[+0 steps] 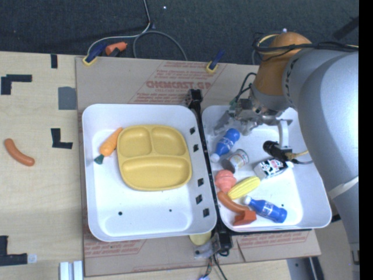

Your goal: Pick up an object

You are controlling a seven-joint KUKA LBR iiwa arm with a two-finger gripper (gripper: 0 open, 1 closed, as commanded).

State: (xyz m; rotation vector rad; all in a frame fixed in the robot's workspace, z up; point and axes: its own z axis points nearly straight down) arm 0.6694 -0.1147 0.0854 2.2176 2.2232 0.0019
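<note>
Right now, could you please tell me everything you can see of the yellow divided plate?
The yellow plate looks like moulded plastic, rounded at the corners, with two small compartments along its far side and one wide compartment nearer. It lies flat, right way up, in the left bin. A toy carrot lies by its left edge, seemingly touching.

Two white bins sat side by side on the bench. The left bin [93,156] held a yellow divided plate [154,157] with a toy carrot [109,143] just beside its left edge. The gripper [233,119] hung over the right bin [309,197], near a blue bottle [227,142]. A can [236,160], a corn cob [243,186], a second blue bottle [267,209] and a small black-and-white toy [270,167] lay there. A sausage [19,152] lay on the bench, well apart.
</note>
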